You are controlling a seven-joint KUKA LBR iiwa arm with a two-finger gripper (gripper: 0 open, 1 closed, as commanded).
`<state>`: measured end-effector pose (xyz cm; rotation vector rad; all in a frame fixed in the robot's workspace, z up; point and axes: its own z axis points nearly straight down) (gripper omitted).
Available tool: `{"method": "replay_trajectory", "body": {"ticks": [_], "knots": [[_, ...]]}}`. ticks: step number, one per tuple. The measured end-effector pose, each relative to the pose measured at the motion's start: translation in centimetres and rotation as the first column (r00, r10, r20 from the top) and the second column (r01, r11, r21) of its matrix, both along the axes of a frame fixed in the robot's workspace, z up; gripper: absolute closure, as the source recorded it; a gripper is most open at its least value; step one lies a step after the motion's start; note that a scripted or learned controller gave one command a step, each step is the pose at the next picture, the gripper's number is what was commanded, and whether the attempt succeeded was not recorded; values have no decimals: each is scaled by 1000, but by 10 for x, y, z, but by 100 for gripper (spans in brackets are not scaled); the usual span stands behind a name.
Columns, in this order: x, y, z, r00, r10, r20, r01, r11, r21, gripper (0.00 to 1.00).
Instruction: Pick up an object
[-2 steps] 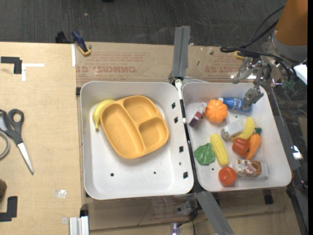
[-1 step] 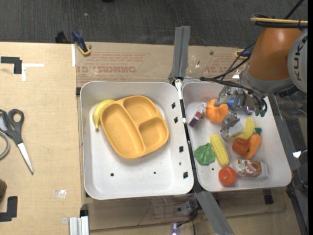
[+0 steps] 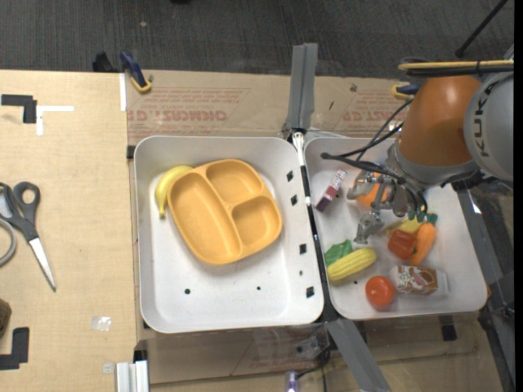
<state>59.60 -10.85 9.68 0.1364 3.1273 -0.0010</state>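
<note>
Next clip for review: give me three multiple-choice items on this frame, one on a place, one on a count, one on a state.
1. Where is the yellow three-compartment plastic plate?
A. left white bin
B. right white bin
C. on the bench beside the bins

2. How many compartments does it have?
A. two
B. three
C. four

3. How does the yellow banana lie?
A. in a compartment
B. against the plate's outer rim
C. in the right bin

Answers: 1 A, the plate sits in the left bin. 2 B, one long and two smaller sections show. 3 B, it curves along the plate's upper-left edge.
</note>
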Motion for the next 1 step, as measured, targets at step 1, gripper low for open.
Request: {"method": "replay_trajectory", "body": {"ticks": [1], "knots": [[-55,-4,-4,981,-195,-9,195,981,1,0]]}}
